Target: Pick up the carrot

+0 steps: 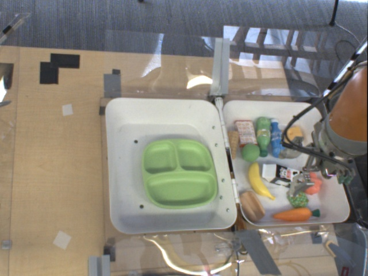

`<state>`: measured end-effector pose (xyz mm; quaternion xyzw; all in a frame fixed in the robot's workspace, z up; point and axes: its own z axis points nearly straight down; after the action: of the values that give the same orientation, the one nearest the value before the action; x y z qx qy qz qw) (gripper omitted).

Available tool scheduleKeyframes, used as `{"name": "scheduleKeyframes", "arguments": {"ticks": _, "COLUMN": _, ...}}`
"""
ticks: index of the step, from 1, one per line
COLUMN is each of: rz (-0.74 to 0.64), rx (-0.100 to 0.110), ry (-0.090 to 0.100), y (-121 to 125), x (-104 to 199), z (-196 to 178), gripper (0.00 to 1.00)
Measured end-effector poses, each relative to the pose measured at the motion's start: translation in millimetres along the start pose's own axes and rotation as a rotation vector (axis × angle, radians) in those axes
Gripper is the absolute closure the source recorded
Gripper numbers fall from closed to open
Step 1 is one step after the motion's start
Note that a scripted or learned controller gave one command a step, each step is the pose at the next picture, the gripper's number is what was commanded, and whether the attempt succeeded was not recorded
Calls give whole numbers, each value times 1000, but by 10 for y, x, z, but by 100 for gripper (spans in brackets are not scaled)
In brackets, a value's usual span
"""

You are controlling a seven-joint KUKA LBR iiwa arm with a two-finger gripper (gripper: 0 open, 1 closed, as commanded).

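Orange and tapered, the carrot lies flat along the 6 o'clock wall of the right bin, its green top pointing toward 3 o'clock. Nothing touches it. At about 12 o'clock from it, close by, hangs the tool, a metallic piece under the grey arm with its orange band; whether it is open or closed cannot be told, since clutter blurs its outline. A small green knobbly item sits between the tool and the carrot, and a reddish-orange piece lies just at 3 o'clock of the tool.

Elsewhere in the right bin, a yellow banana lies at 9 o'clock of the tool, with a brown rounded piece at the bin's 7 o'clock corner. Toward 11 o'clock stand a red-labelled packet, a green bottle, a blue bottle and a green ball. A black and white card rests near the middle.

Left of it, the other white bin holds a green divided tray at its centre. Both bins sit on the light wooden tabletop.
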<state>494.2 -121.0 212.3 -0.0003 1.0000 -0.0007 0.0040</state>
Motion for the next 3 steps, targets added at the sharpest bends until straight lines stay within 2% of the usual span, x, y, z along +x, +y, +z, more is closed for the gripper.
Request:
{"name": "scheduleKeyframes", "arguments": {"ticks": 1, "rz": -242, "rx": 1, "ry": 0, "y": -710, "x": -292, "z": 368, "gripper": 0}}
{"name": "scheduleKeyframes", "arguments": {"ticks": 2, "rz": -356, "rx": 7, "ry": -13, "y": -857, "x": -424, "z": 1128, "gripper": 0}}
{"name": "scheduleKeyframes", "arguments": {"ticks": 3, "rz": -542, "rx": 0, "ry": -4, "y": -831, "x": -1017, "z": 1256, "gripper": 0}}
